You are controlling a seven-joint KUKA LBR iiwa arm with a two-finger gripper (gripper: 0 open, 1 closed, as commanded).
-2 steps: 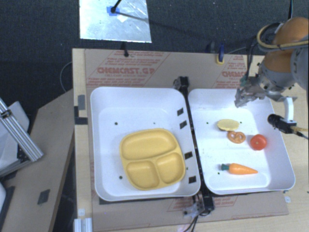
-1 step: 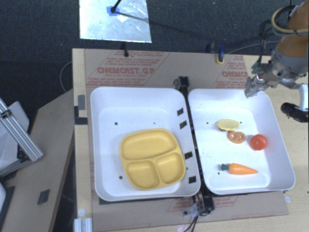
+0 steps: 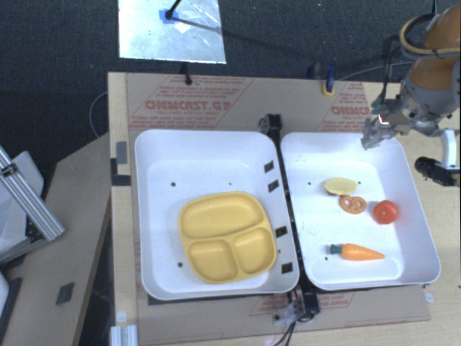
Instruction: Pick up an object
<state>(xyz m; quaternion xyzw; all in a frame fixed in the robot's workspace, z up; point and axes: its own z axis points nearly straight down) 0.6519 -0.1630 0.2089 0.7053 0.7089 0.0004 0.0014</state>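
The right bin [image 3: 410,193] holds a pale yellow slice-shaped piece [image 3: 341,186], a brown pretzel [image 3: 353,205], a red tomato [image 3: 386,212] and an orange carrot [image 3: 360,251] with a green stub. My gripper [image 3: 374,137] hangs over the far right corner of that bin, above and behind the tomato, with nothing seen between its fingers. The arm's orange band [image 3: 432,38] rises above it at the upper right.
In the left bin [image 3: 155,193] lies a yellow three-compartment tray [image 3: 227,235]. A black clip strip [image 3: 277,186] joins the two bins. A shiny metal plate [image 3: 171,20] sits at the back, and a metal rail [image 3: 29,200] at far left.
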